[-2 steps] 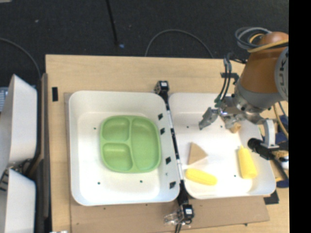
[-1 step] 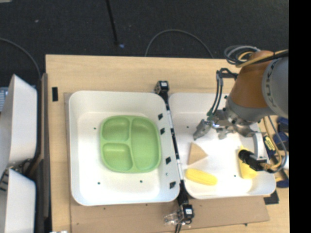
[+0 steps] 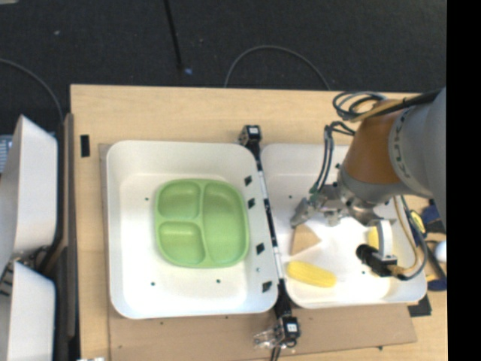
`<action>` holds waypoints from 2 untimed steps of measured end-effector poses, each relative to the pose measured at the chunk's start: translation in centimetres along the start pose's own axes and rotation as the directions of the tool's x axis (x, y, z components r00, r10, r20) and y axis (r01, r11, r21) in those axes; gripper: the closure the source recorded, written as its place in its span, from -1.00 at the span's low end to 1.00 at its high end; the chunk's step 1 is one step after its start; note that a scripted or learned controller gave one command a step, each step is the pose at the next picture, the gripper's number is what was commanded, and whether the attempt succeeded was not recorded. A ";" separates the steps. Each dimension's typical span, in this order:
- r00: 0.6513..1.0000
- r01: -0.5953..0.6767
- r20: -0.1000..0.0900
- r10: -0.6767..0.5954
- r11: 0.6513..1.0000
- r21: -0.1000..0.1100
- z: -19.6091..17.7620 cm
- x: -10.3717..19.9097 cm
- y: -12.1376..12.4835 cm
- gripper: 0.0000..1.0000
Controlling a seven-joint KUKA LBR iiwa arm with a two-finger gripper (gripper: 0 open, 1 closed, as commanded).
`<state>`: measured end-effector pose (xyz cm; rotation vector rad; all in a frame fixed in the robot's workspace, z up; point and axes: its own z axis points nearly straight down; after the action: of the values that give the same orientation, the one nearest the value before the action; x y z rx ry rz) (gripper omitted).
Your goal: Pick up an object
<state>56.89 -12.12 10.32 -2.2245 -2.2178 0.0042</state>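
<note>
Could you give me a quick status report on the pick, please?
Tool low in right bin, grip unclear. Tan wedge just below it, banana near front wall. Green tray in left bin, not in the way.

A pale wooden counter (image 3: 188,111) fills the middle and lower part of the frame, its top edge running straight across just below the upper third. Beyond that edge, the whole upper part of the frame is a dark, speckled floor (image 3: 98,28) that looks like carpet. Thin black cables (image 3: 171,22) cross it: one runs diagonally down from the top centre, and another arcs in a loop just above the counter's far edge. At the far left, white box-like furniture (image 3: 30,186) stands just beside the counter, partly cut off by the frame. The light is even and soft, with faint shadows.
</note>
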 end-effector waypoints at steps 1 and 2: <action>1.000 -0.005 -0.001 0.005 1.000 -0.006 -1.4 0.0 0.2 1.00; 1.000 0.006 0.000 -0.006 1.000 -0.010 -7.8 0.0 0.5 1.00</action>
<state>57.43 -12.06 18.16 -2.2234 -2.2292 -0.0073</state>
